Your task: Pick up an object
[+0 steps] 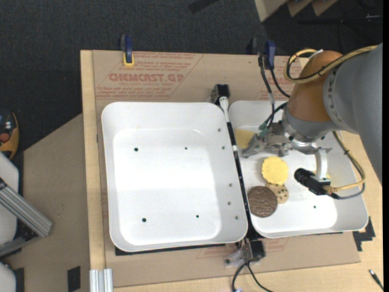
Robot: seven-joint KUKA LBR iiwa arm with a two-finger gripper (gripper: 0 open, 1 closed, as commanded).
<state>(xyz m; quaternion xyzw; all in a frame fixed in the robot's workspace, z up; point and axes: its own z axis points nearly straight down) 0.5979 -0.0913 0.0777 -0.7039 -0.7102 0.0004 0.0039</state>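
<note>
- Currently gripper [268,145] hangs low over right bin [340,210], just above yellow disc [275,170] in view & close to it; contact w/ disc can't be told
- Gripper state: can't tell, open vs closed not readable from this angle
- Yellow disc = round, flat, lies on bin floor, approx mid-bin
- Brown disc [263,201] lies just below yellow disc, slightly left; darker, similar size, the two near each other
- Small tan cube [282,193] w/ dark dots sits just below yellow disc, at brown disc's upper right edge
- Pale yellow piece [244,139] lies up-left of yellow disc, by bin's left wall, beside gripper
- Arm [349,96], grey w/ orange band, comes in from right of yellow disc, higher in view
- Left bin [164,163] lies well left of yellow disc, edge to edge w/ right bin
- Both bins rest on brown board [94,163]; blue clamp [126,42] on its far edge, far up-left of yellow disc
</note>
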